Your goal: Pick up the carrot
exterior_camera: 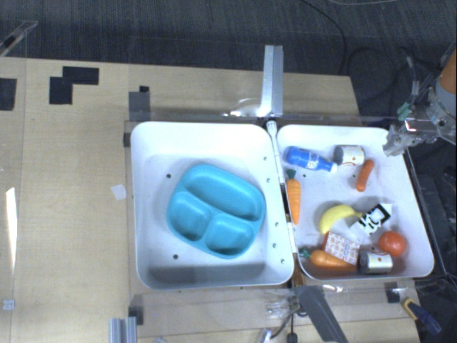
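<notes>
The desk carried two white bins side by side, and the grey arm reached in from the right edge, cut off there so that little beyond its wrist and a sliver of orange band could be seen. It hung over the far right corner of the right bin, its fingers pointing down and leftward above the rim; at that size and blur I could not tell whether they stood apart or together, and nothing showed between them. The left bin, well left of the fingers, held a blue divided plate. The carrot lay well apart from the fingers, leftward and nearer the camera, stretched along the right bin's left wall: a slim orange body with a green tuft at its far end. Between it and the fingers lay a blue bottle and a small orange-red piece. A banana sat just beside the carrot, and a stubbier orange object lay half hidden under clutter at the near wall.
</notes>
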### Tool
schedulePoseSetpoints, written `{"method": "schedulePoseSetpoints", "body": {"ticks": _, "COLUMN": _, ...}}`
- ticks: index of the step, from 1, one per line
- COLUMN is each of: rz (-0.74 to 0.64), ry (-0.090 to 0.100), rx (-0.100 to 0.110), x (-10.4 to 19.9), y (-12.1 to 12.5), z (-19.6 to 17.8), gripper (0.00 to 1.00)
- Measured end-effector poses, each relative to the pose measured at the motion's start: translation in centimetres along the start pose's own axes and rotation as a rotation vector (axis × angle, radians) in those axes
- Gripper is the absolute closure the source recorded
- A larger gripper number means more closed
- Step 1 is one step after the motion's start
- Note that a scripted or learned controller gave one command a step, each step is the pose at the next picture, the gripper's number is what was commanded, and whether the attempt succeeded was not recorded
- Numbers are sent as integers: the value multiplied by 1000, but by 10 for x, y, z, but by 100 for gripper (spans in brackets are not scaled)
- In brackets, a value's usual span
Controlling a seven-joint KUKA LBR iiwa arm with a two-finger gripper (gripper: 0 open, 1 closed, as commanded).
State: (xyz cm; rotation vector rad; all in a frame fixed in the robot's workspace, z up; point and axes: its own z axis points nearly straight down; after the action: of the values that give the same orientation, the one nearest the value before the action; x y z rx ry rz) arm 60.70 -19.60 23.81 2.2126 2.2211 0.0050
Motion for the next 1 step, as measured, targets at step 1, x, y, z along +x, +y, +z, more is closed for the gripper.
{"method": "schedulePoseSetpoints", "body": {"ticks": 1, "rz": -2, "ry": 0, "rx": 1, "x": -8, "y": 41, "z": 16, "gripper": 100}}
